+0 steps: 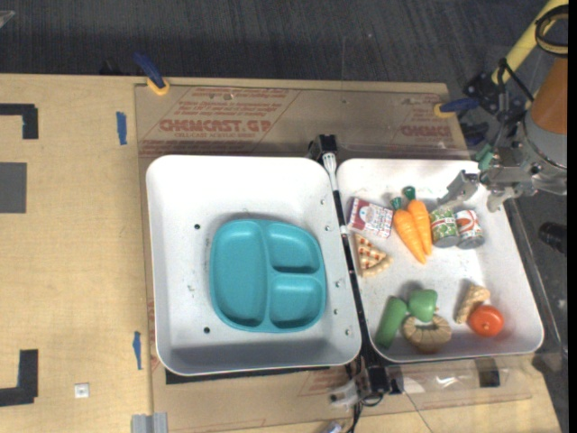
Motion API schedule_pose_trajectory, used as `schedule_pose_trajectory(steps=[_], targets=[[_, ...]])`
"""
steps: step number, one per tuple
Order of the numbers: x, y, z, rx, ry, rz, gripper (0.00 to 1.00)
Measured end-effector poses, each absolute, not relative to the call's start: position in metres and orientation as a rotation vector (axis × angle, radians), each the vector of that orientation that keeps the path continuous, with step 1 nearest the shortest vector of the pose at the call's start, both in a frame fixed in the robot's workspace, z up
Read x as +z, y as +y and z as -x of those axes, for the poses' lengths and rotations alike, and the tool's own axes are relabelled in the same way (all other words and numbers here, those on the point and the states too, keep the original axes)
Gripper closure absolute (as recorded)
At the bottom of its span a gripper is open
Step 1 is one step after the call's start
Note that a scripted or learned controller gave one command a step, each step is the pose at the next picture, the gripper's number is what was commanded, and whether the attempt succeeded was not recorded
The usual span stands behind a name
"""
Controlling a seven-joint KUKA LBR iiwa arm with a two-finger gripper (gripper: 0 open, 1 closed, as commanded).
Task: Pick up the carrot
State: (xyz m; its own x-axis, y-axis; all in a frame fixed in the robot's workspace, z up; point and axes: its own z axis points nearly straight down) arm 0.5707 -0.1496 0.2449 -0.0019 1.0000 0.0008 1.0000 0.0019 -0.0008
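Left of the gripper (480, 180), apart, lies the carrot (414, 228)

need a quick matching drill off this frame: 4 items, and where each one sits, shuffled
Items:
1. carrot
2. teal divided tray
3. tomato
4. pizza slice

Places:
A. left bin, middle
B. right bin, near-right corner
C. right bin, between the small carton and the can
D. right bin, by the left wall, just below the carton

Pairs: 1-C, 2-A, 3-B, 4-D
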Motion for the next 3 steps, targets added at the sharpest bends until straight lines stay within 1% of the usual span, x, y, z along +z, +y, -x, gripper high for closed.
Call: schedule_pose_trajectory(steps=[1,2,3], targets=[[0.103,-0.096,-0.595,-0.021,-1.946,2.481,0.0],[0.115,-0.094,-0.598,-0.032,-1.948,2.481,1.0],[0.187,-0.04,-0.596,-0.009,-2.083,2.355,1.0]])
